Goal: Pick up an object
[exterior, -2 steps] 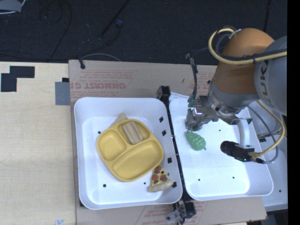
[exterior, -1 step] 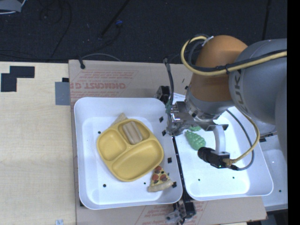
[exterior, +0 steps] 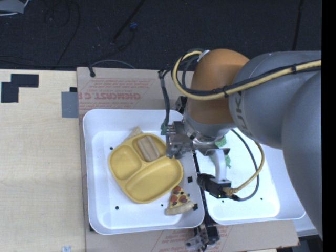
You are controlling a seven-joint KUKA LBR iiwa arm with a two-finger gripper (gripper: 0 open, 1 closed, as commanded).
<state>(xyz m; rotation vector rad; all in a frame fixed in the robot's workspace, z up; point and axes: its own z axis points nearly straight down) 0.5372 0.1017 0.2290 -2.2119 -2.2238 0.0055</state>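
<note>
The gripper [exterior: 174, 150] sat at the yellow divided plate's [exterior: 144, 173] right rim; its grip state was indeterminable.

The bench [exterior: 37, 156] has a pale wood-grain top with dark squares near its far left edge. A brown cardboard sheet [exterior: 121, 91] with red printed lettering lies flat on it. Two shallow white bins rest side by side on that cardboard, the left bin [exterior: 97, 193] touching the right bin [exterior: 262, 203].
</note>
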